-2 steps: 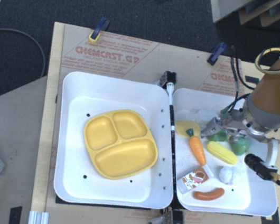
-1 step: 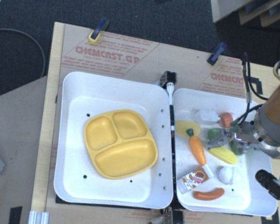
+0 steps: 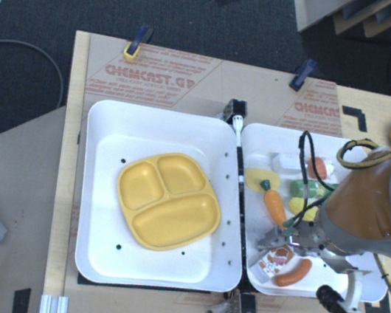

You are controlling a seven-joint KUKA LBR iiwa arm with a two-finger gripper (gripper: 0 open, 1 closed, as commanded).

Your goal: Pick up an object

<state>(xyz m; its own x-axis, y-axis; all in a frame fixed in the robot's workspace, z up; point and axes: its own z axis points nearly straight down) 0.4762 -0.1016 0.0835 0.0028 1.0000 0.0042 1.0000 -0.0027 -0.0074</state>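
Note:
The right bin (image 3: pixel 259 137) holds several toy foods. An orange carrot (image 3: pixel 274 206) lies left of centre, with a yellow piece (image 3: pixel 258 179) above it. Further back are a green piece (image 3: pixel 302 187), a white block (image 3: pixel 284 162) and a red-orange piece (image 3: pixel 320 166). Near the front edge lie a sausage (image 3: pixel 292 273) and a white-and-red packet (image 3: pixel 276 261). My gripper (image 3: pixel 280 240) is low in this bin, just below the carrot and right above the packet. The arm's wrist (image 3: pixel 354 210) hides the bin's right half. I see nothing clearly held.
The left bin (image 3: pixel 95 172) holds a yellow divided plate (image 3: pixel 167 199). A black cable (image 3: pixel 304 156) loops over the right bin's back items. Clamps (image 3: pixel 135 42) (image 3: pixel 303 74) sit at the bench's far edge, and the bins' shared wall (image 3: pixel 237 197) lies just left of the gripper.

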